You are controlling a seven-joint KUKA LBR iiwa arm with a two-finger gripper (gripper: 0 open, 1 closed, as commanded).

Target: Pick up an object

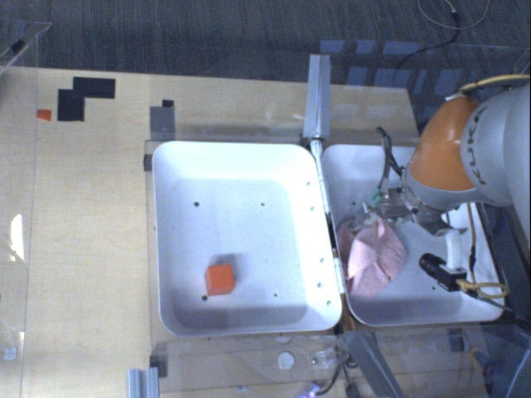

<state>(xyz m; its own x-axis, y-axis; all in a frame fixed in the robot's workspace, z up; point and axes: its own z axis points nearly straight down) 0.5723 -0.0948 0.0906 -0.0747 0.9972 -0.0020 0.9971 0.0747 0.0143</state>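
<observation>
Camera view: two white bins are sitting side by side on the counter [83,239]. One orange cube [220,279] is lying in the view's left bin [166,222]. One pink cloth [375,259] is lying in the right bin [357,164], with the end effector [377,210] hovering at its upper edge; whether it is gripping cannot be told.

A pale wooden bench [83,222] is seen across the frame, dark carpet [207,15] is laid along the top, and a thin cable [454,12] is looped at upper right.
</observation>
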